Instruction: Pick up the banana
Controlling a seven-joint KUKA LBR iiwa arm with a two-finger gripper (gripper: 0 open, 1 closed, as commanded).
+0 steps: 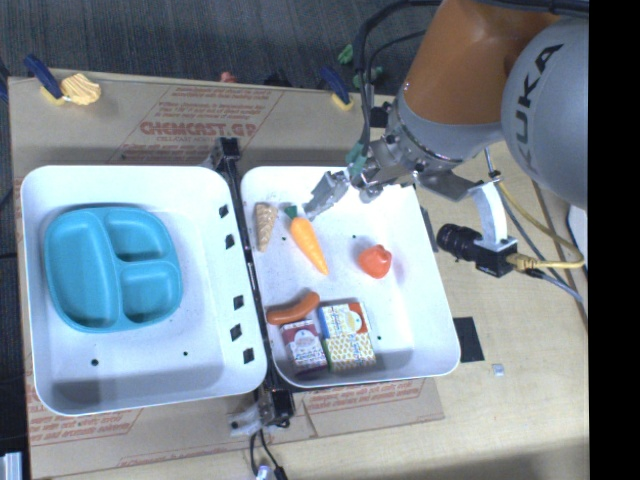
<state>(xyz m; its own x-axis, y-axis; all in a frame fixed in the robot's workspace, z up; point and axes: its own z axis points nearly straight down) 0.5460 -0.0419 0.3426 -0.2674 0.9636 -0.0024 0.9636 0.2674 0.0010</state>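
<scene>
White plastic, 2 shallow bins [232,268] side by side on the bench [520,388], with printed cardboard [190,118] under them.

Left bin: 1 blue divided plate [110,265], in the left half.

Right bin, 6 items:
- pale tan stubby piece [265,225], upper left, close to the divider wall, lying roughly upright in the frame. It's the closest thing to a banana I can make out, but I can't tell for sure.
- orange carrot [309,246], just right of the tan piece and near it, slanted, green top at its upper-left end.
- red round item [376,260], right of centre, apart from the rest.
- reddish sausage [293,308], lower left, tilted.
- 2 small cartons [326,342] touching side by side at the bottom edge, just below the sausage.

My hand [322,194] is at the upper part of the right bin, angled toward the lower left of the frame. Its tip sits just beside the carrot's green top and right of the tan piece's top end. Whether it touches either, I can't tell. I can't tell how far open the hand is, and I see nothing clearly in its hold.

My arm comes in from the upper right, orange band [470,48] above the wrist.

Upper left of the frame, on the cardboard outside the bins: a small yellow lump [82,90] next to a blue clip [42,72]. Too small to identify.
</scene>
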